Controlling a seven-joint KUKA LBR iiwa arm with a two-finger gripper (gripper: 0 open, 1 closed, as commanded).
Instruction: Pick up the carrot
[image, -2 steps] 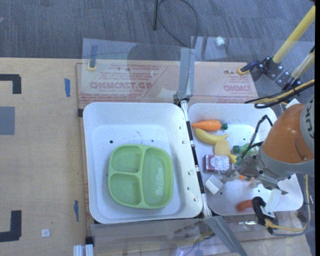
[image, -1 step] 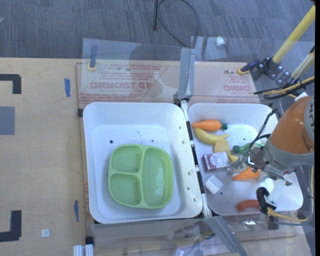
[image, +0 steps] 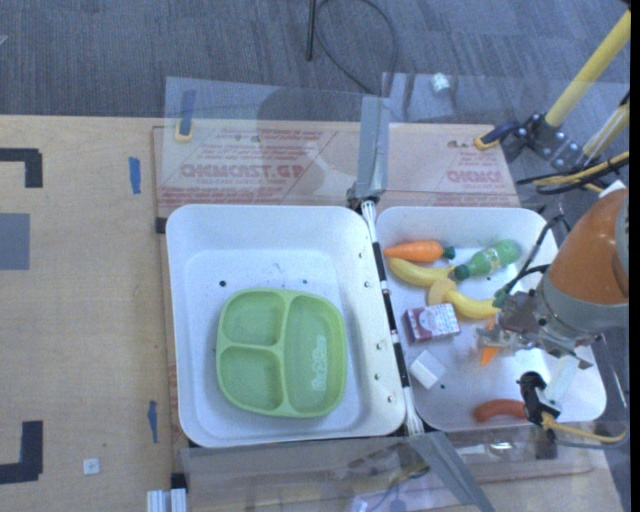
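The carrot (image: 413, 250), orange with a green top, lies at the back left of the right bin (image: 575, 405), just behind a yellow banana (image: 440, 285). My gripper (image: 507, 335) hangs low over the middle of that bin, to the right of and nearer than the carrot, and well apart from it. A small orange piece (image: 488, 352) shows just under the gripper; what it is cannot be made out. The arm's orange band (image: 598, 265) hides the bin's right side.
In the right bin there are also a green bottle (image: 490, 257), a red-and-white carton (image: 432, 321), a white block (image: 425, 371) and a red sausage (image: 498, 409). The left bin (image: 190, 240) holds a green divided plate (image: 283, 352).
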